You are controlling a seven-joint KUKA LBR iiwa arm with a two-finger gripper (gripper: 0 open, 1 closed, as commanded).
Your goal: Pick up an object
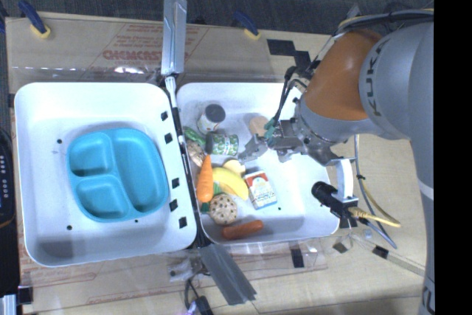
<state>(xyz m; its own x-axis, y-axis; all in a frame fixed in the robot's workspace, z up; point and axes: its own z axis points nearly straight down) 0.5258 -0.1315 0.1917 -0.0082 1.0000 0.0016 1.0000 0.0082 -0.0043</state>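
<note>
Hovering over the yellow banana (234, 181), the claw (254, 147); its state I cannot tell.

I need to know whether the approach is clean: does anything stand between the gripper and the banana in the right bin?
Nothing visible does. The gripper hangs just above and right of the banana.

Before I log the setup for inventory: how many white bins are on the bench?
2. The left bin holds a blue divided tray; the right bin holds the toy food, with the gripper over it.
</note>
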